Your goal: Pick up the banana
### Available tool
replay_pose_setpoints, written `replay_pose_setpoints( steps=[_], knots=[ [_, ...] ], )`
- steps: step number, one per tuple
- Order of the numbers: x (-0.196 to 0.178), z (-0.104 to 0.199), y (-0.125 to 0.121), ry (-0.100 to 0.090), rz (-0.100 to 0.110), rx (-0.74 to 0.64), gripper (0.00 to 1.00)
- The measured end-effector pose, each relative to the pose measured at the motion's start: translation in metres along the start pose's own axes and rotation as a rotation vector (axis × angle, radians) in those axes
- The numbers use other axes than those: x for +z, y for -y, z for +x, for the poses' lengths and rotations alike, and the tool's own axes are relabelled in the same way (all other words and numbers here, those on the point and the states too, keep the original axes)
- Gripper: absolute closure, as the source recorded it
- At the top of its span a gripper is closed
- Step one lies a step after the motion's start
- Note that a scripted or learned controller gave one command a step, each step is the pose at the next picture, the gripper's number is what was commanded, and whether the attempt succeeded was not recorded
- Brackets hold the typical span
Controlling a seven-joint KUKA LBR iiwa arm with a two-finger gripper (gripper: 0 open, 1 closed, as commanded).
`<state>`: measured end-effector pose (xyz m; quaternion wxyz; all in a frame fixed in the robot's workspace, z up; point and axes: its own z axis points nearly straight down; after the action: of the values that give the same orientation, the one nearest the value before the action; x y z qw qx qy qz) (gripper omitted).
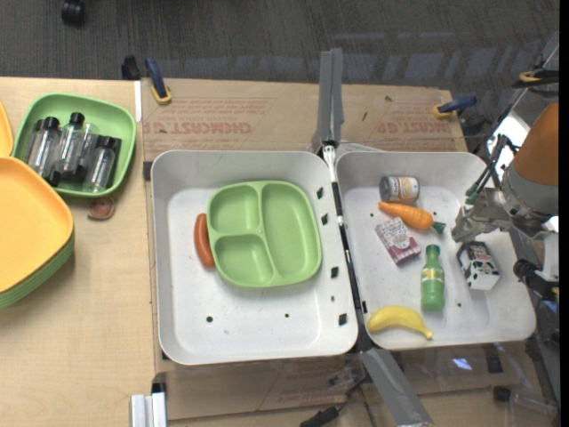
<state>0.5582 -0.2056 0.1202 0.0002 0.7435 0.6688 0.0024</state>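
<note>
The yellow banana (398,321) lies on its side at the front edge of the right bin (498,327), its curve opening toward the front. My gripper (468,224) hangs over the right side of that bin, well behind and to the right of the banana, just above a small black-and-white carton (480,268). Nothing shows in its grasp. The arm's orange band (542,149) is at the view's right edge.
A green bottle (432,278) stands just behind the banana. Farther back are a pink packet (397,240), a carrot (406,213) and a can (399,188). The left bin (178,327) holds a green divided plate (265,234) and a red sausage (204,240).
</note>
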Motion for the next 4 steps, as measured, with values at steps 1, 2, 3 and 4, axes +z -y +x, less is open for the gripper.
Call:
replay_pose_setpoints(
  steps=[1,2,3,4],
  knots=[
    [0.004,0.002,0.022,0.001,-0.033,-0.046,1.0],
    [-0.1,0.006,0.013,0.005,0.005,-0.055,1.0],
    [-0.062,0.04,0.067,0.003,0.007,-0.289,1.0],
    [-0.071,-0.025,0.078,0.003,0.005,-0.524,1.0]
  ],
)
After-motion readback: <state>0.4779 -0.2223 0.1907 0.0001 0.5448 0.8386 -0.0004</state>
